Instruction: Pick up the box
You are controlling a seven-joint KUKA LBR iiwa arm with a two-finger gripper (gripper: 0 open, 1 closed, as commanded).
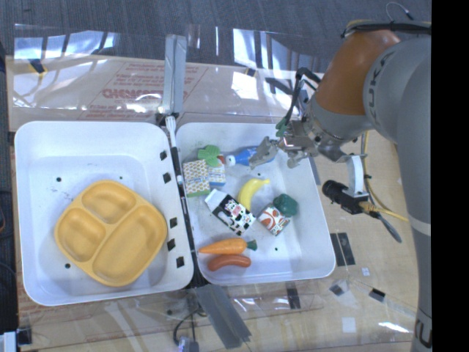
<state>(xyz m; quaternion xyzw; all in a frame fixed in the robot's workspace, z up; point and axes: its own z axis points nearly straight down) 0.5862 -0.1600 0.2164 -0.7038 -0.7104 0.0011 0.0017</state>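
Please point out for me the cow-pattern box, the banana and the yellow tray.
cow-pattern box (236, 214), camera view, on its black-and-white spotted face.
banana (251, 191), camera view, on the middle of its curve.
yellow tray (110, 231), camera view, on the ridge between its compartments.

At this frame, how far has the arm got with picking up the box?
Nothing looks done yet: the black-and-white box lies in the right bin among the banana, carrot and sausage. In hand: the gripper hangs over the bin's far right part, beyond the banana and apart from the box, nothing visibly between its fingers. Left: moving over the box, closing on it, lifting it.
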